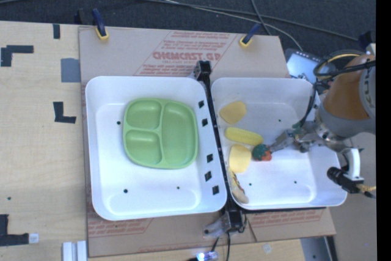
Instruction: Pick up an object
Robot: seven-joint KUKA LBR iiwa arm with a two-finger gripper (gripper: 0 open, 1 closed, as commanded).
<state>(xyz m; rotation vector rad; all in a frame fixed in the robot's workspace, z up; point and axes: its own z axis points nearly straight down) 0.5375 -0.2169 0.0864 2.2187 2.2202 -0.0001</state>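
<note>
the tool (267, 151) sits low in the right bin (278, 192), its tips at a small red and green toy (263, 153), though i cannot tell whether it grips it. beside the toy lie a corn cob (243, 136) and two yellow pieces (233, 112) (239, 159). a green divided plate (162, 133) rests in the left bin (104, 192).

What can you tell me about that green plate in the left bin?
The green plate is a pale green tray with rounded corners, plastic by the look of it, split by raised ridges into three compartments. It lies flat and face up on the floor of the left bin, toward the back, slightly turned. Nothing rests on it, and the gripper works far off in the right bin.
</note>
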